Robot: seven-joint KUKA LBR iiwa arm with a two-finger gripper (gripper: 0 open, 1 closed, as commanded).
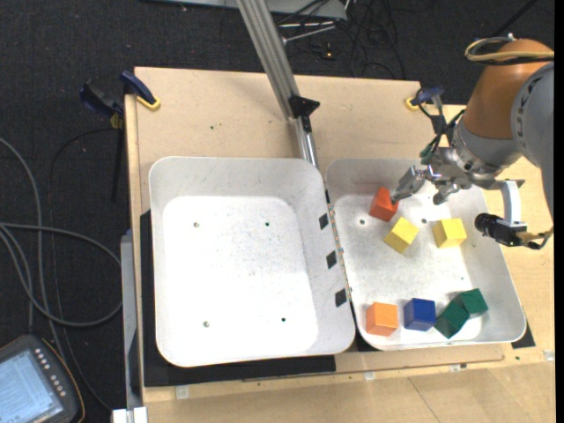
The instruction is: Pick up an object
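My gripper [421,190] hangs over the upper part of the right bin [352,236], its two fingers spread open with nothing between them. A red-orange block [382,205] lies just below and left of the left fingertip. Two yellow blocks [401,234] [449,232] rest a little below the gripper. Along the bin's front edge sit an orange block [382,317], a blue block [420,314] and two green blocks [473,302] [452,318].
The left bin [176,192] sits beside the right one, sharing a raised rim between them. A slanted metal pole [269,47] crosses the back of the bench. Clamps sit at the bench's back corners.
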